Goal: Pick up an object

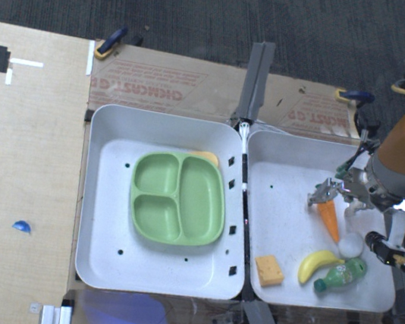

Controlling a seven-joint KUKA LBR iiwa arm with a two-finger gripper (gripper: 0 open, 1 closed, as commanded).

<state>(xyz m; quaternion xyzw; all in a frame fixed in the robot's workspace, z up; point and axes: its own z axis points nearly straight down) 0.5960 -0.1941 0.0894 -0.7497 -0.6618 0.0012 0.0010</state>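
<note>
Hovering over the right bin [296, 154], the gripper [325, 193] is sitting right at the upper, blunt end of the carrot [330, 220], though whether its fingers are spread or pinched I cannot tell from this slant. That carrot is lying with its long axis running down and to the right from the gripper, its tip pointing toward a white ball [351, 244]. Open floor is lying to its left, while a banana [318, 264] and green bottle [340, 276] are crowding the lower corner.
</note>
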